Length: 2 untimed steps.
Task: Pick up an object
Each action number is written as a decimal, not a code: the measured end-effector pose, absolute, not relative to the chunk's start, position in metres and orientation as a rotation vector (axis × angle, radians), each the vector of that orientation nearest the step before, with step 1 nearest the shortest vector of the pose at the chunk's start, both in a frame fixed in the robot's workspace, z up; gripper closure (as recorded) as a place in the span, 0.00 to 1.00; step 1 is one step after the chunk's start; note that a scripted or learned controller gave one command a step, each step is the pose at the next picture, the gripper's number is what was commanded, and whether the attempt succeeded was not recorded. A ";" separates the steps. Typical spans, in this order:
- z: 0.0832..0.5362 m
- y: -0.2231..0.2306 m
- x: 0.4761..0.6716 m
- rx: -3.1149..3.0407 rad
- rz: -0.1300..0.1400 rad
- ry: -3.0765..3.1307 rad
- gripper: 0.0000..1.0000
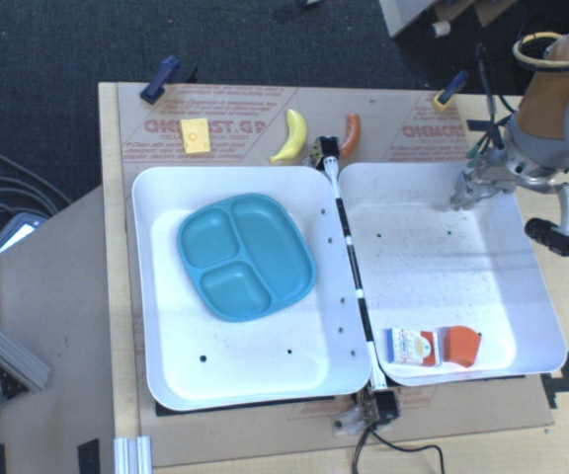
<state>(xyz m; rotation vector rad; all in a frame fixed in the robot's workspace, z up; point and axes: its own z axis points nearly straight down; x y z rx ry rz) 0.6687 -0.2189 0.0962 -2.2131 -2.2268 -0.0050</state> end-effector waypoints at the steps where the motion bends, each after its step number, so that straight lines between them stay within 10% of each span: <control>1: 0.096 -0.216 0.669 -2.205 -0.009 -2.222 0.00; 2: 0.107 -0.217 0.670 -2.210 -0.007 -2.229 1.00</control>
